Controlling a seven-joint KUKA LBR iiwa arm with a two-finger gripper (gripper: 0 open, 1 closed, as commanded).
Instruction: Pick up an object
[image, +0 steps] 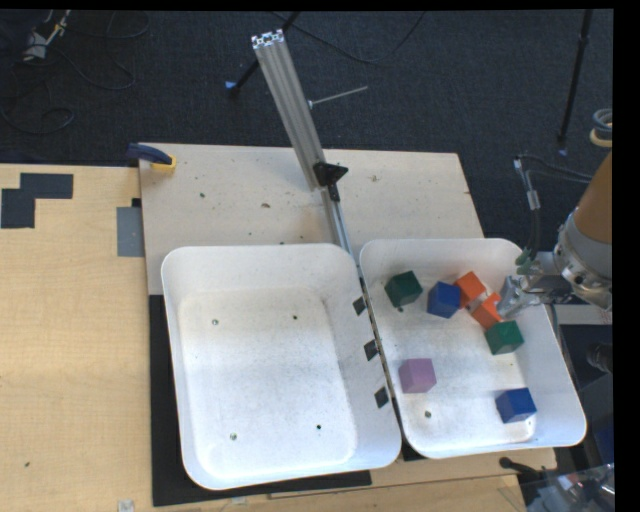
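- green block (505, 337) sits in the right bin (470, 440), just below and beside the gripper (512, 294).
- orange block (479, 298) lies just left of it, seemingly touching.
- whether the gripper is parted or closed, i cannot tell.

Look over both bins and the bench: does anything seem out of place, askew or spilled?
Nothing stands out. All the blocks lie inside the right bin: two green, two blue, a purple block and orange pieces beside the tool. None has spilled onto the bench.
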